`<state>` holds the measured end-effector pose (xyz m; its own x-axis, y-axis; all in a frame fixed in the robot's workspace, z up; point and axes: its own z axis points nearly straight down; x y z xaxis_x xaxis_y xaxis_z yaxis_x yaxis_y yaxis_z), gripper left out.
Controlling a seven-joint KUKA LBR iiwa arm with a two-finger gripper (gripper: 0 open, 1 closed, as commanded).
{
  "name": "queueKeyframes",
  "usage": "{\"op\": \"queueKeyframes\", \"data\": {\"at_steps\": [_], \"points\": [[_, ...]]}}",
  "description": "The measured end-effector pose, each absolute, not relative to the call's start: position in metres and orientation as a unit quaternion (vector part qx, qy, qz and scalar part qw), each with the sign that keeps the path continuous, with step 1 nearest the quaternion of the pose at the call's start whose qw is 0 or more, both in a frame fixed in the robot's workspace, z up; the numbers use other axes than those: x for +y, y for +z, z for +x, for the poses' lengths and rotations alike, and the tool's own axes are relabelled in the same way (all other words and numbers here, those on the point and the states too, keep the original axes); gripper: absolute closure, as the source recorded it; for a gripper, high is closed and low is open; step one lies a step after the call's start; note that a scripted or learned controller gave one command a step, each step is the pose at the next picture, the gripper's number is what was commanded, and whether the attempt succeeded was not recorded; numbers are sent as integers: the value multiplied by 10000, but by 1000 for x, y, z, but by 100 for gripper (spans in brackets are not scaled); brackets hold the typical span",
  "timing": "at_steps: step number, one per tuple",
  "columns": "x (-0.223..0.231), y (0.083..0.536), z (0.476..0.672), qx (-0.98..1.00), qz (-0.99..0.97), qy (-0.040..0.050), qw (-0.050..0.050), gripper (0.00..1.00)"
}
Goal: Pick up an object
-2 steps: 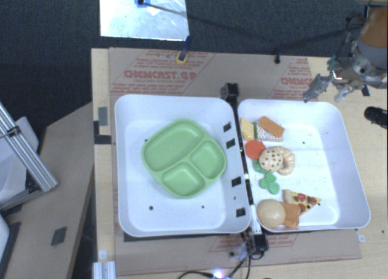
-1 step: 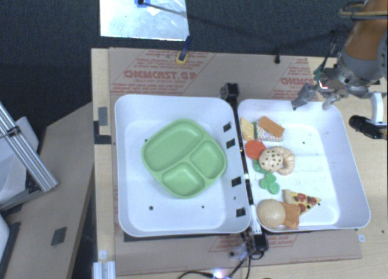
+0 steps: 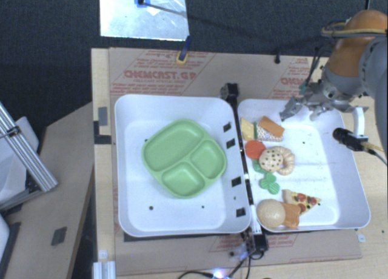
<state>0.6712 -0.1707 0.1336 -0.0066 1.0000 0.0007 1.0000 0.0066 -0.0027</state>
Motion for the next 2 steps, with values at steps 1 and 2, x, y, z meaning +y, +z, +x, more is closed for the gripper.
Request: {"op": "queueKeyframes", "data": {"at_steps": [1, 2], "points": [[-170, 87, 674, -7093, -7049, -28, -28, 0], [-170, 103, 678, -7103, -7038, -66, -75, 100]]}}
